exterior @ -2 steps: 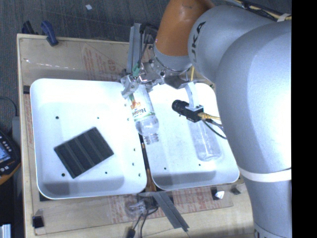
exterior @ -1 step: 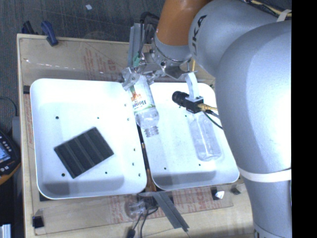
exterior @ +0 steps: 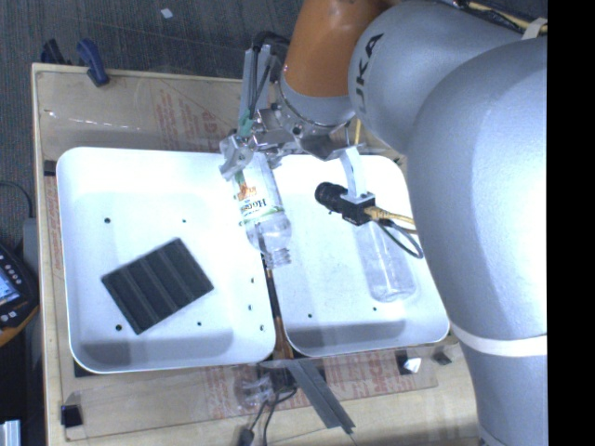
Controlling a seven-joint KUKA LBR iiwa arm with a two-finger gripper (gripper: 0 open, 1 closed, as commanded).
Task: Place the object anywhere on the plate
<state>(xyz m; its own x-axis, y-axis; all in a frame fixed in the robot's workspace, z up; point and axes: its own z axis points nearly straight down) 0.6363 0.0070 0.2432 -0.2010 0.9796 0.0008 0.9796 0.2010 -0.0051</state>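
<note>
From my desk I see the gripper [exterior: 244,149] pinching the top of a clear plastic bottle [exterior: 262,214], which hangs tilted above the seam between the two bins. The dark ribbed plate [exterior: 156,284] lies in the left bin [exterior: 84,175], toward its near edge. My worry: the grip sits high (near the cap), so the bottle could swing or slip out before reaching the plate.

Bright overhead light glares off the white bins [exterior: 139,170], leaving soft shadows; the close arm [exterior: 483,156] looks slightly blurred.
</note>
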